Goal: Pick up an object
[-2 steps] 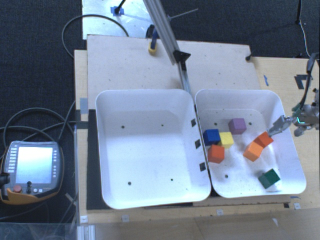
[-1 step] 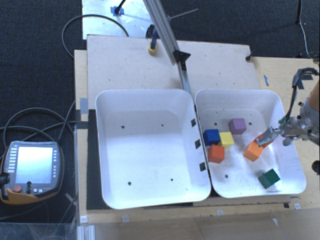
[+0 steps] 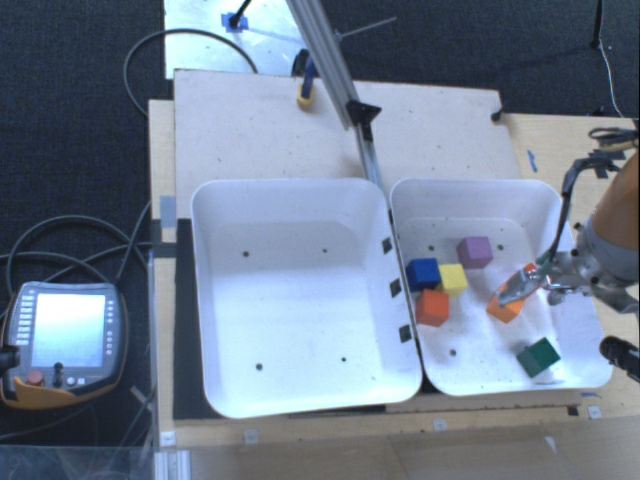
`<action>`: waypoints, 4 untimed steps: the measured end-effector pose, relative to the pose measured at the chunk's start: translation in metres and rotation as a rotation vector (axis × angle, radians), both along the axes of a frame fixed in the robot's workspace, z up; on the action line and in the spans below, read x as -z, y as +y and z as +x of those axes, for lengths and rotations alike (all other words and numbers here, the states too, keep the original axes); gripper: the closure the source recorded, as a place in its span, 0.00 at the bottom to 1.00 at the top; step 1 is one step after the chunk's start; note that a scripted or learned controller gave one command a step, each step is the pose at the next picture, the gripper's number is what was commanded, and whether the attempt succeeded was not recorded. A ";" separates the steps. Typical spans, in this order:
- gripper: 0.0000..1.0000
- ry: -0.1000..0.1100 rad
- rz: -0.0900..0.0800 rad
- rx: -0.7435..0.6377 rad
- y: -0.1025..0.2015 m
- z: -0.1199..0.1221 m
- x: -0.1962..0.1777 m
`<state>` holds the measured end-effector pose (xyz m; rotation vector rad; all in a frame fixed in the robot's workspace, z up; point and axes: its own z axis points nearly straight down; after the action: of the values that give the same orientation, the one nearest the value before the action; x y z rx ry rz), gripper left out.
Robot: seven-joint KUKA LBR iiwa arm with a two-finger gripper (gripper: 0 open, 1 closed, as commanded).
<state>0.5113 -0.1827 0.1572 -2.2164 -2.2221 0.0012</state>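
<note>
In the right bin point(image 3: 480, 200), the gripper point(image 3: 517, 288) sits right over an orange block point(image 3: 503, 309); how it's set, I cannot tell.

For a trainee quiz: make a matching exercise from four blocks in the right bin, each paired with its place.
Things:
1. green block
2. purple block
3. blue block
4. yellow block

Places:
A. just right of the blue block
B. farthest back in the right bin
C. nearest the front rim, alone
D. directly behind an orange block

Pairs: 1-C, 2-B, 3-D, 4-A
</note>
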 end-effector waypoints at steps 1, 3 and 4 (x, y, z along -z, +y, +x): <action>0.00 0.000 0.000 0.000 -0.005 0.005 0.059; 1.00 -0.009 -0.004 -0.001 -0.013 0.009 -0.001; 1.00 -0.012 -0.005 -0.002 -0.013 0.012 -0.066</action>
<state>0.5236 -0.1959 0.2227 -2.2220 -2.2331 -0.0062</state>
